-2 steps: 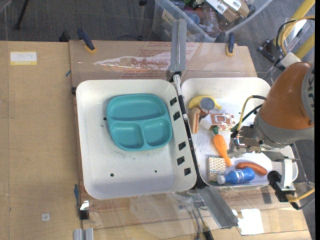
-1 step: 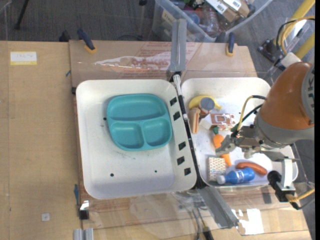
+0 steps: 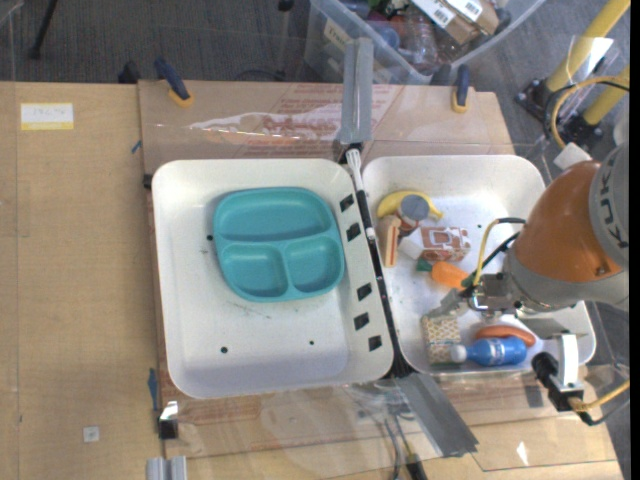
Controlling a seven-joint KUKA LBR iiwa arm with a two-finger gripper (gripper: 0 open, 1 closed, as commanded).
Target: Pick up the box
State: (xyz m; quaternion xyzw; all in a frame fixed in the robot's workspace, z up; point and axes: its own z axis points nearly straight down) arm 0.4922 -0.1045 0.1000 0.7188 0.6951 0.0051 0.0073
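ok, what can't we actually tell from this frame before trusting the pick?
- Hand: the arm's orange wrist covers it from above, so its state is unclear.
- Box: small and blurred; print unreadable.
- Right bin: the arm hides its right side.
- Bottle: partly under the arm.

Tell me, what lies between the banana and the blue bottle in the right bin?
In the camera view, between the banana and the blue bottle lie the small box and an orange piece.
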